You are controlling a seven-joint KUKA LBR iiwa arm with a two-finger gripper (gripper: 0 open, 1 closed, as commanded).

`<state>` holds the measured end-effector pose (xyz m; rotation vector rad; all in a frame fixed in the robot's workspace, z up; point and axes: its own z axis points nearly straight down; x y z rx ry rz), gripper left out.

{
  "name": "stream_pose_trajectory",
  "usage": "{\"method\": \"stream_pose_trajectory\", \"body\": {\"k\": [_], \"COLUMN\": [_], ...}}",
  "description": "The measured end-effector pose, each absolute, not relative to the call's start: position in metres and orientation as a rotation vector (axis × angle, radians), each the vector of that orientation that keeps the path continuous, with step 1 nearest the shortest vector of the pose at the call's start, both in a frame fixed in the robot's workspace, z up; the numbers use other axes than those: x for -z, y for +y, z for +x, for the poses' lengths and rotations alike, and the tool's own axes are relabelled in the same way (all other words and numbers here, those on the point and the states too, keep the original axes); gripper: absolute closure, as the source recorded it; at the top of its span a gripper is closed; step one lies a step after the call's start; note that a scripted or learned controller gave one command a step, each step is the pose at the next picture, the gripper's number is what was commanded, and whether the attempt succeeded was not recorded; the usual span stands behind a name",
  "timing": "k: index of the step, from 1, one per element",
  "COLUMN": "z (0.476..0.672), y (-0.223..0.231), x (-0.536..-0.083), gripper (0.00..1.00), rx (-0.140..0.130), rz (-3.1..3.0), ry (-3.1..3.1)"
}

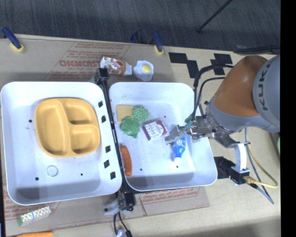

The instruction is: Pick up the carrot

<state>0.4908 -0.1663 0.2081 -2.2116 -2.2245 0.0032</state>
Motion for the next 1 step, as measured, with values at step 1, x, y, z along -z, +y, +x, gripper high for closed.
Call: {"method": "stream_pose_trajectory", "body": {"k": [1], "z": [0.4853], "y": [-0.1002], "x": [-0.1065], "gripper": [0.00], "rx": [-0.005], "rz": [-2.258], "ry": [-2.174]}}
